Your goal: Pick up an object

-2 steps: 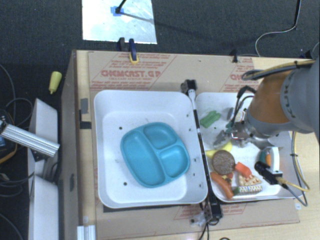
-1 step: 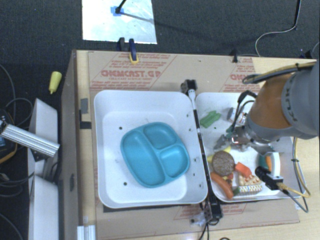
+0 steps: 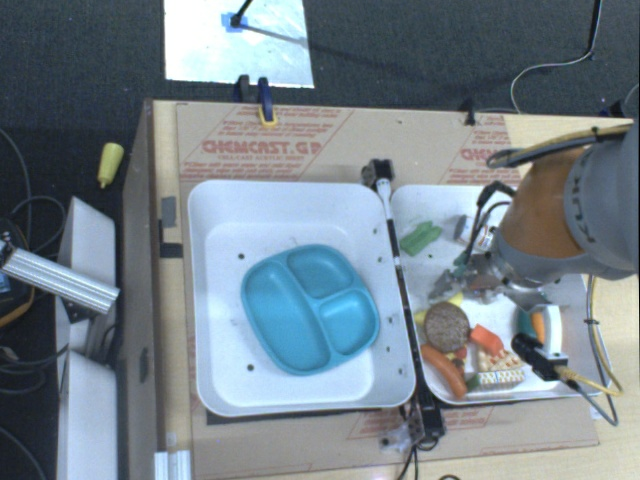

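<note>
My gripper point(image 3: 466, 280) hangs low over the middle of the right bin point(image 3: 440, 206), reaching in from the right under the grey and orange arm point(image 3: 560, 218). Just below it lies a round brown patty point(image 3: 447, 325). A green piece point(image 3: 420, 237) rests up and left of the gripper, near the bin's left wall. An orange-red sausage point(image 3: 444, 369) lies at the bin's front, with a small orange carrot piece point(image 3: 486, 339) and a pale ribbed piece point(image 3: 498, 370) beside it. An orange and white item point(image 3: 539, 323) sits at the right. Nothing visible is lifted.
The left bin point(image 3: 215, 268) holds a blue divided plate point(image 3: 309, 307). A ridge point(image 3: 397, 268) separates the two bins. Cardboard point(image 3: 300, 143) lies behind the bins. A yellow object point(image 3: 109, 163) rests off the bench at the left.
</note>
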`<act>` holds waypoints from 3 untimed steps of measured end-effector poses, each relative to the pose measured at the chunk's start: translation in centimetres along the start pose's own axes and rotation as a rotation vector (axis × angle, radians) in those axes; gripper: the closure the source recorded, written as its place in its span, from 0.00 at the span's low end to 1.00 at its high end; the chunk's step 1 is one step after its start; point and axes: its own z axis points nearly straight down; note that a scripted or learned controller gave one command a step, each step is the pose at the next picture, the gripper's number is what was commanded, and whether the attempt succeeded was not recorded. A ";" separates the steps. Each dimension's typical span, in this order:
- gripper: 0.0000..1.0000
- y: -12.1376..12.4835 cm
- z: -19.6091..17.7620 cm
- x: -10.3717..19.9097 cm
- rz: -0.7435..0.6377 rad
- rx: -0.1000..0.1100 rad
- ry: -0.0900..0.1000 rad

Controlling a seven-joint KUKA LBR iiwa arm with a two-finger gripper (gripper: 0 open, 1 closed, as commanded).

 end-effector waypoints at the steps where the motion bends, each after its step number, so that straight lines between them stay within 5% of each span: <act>1: 0.00 -0.1 0.0 0.3 0.000 0.000 0.000; 2: 0.00 -2.0 0.0 1.4 0.000 0.001 0.000; 3: 0.00 -1.1 0.0 0.6 0.000 -0.001 -0.001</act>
